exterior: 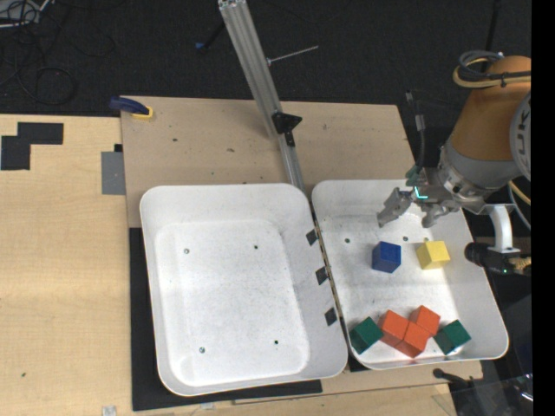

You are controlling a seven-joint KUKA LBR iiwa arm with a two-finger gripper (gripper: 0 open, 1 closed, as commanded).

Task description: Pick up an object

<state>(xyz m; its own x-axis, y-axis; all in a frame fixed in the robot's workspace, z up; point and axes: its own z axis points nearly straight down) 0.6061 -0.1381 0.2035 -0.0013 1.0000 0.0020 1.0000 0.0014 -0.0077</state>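
The right bin (357, 204) holds a blue cube (387, 256) and a yellow cube (433, 253) near its middle. Along its front edge lie two orange blocks (408, 328) flanked by a green block (367, 333) on the left and another green block (452, 336) on the right. My gripper (414, 211) hangs over the back part of this bin, just behind the blue and yellow cubes. Its fingers (394, 206) are spread apart with nothing between them.
The left bin (173, 224) lies beside the right one, joined by black clips (320, 274). A slanted aluminium rail (257, 68) rises behind the bins. The orange-banded arm (486, 128) comes in from the right.
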